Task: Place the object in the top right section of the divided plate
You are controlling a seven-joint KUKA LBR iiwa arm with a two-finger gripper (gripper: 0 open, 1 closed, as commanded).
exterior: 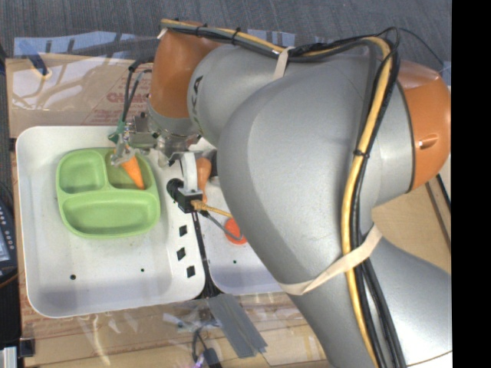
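One small orange carrot-shaped object [135, 172] sits right at the tips of the gripper [125, 152], and honestly I can't tell whether the jaws are spread, closed or actually pinching it, the metal bits up there are too small and cluttered to read. The carrot lies tilted in the upper right compartment of the light green divided plastic plate [107, 213], up against that compartment's right wall, with the gripper touching or just above its upper end.

The plate has two small sections along its far side and one long section along its near side. It sits in the far half of the left shallow white bin [46, 274], closer to that bin's right edge than its left.

Just beside the plate, along the ridge where the two bins meet, there's a black cable [193, 228] running down from the wrist toward the near edge, plus a few small black squares on the left bin's right wall.

In the right white bin [238, 278] a second orange piece [202, 170] stands near the far left corner, and a flatter orange-red thing [234, 231] lies further toward the near edge, partly tucked under the arm.

The big grey arm [307, 175] with its orange band [170, 71] covers most of the right bin.
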